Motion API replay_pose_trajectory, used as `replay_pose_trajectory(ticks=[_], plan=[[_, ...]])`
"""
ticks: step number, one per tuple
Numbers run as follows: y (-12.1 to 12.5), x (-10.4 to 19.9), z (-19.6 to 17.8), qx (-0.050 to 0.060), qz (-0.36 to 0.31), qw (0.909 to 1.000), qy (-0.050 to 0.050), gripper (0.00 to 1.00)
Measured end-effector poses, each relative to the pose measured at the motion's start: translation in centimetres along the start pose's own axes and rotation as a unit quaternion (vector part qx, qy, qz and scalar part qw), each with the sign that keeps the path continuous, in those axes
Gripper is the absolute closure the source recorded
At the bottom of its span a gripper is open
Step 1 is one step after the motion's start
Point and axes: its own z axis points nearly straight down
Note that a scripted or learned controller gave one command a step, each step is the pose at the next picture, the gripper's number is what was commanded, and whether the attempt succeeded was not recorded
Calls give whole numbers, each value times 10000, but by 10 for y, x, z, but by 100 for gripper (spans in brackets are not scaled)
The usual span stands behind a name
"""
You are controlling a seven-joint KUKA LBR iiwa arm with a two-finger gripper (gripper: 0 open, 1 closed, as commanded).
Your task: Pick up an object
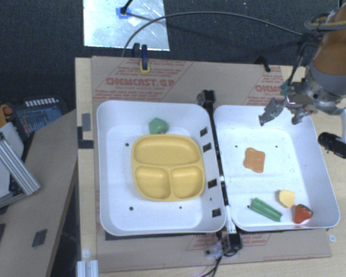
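Note:
The right bin [311, 149] holds an orange flat piece [254, 159] near its middle. Along its front edge lie a green stick [264, 209], a small yellow piece [286, 198] and a red piece [302, 213]. My gripper [284, 113] hangs over the bin's far edge, up and to the right of the orange piece. Its two fingers [269, 111] are spread with nothing between them. The left bin [112, 154] carries a yellow divided tray [167, 166] and a green piece [158, 126] just behind it.
A black divider with clips [214, 154] runs between the two bins. A cable arcs over the bench at the back. Cardboard [179, 79] lies under the bins. A grey unit and metal rail [11, 154] stand at the left.

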Motion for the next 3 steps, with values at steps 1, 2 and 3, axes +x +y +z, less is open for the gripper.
replay_pose_trajectory(ticks=[1, 2, 3], plan=[[2, 0, -6, -54, -10, 10000, -7, 0], [4, 2, 56, -37, -2, 10000, -3, 0], [7, 7, 108, -35, 0, 10000, -2, 0]])
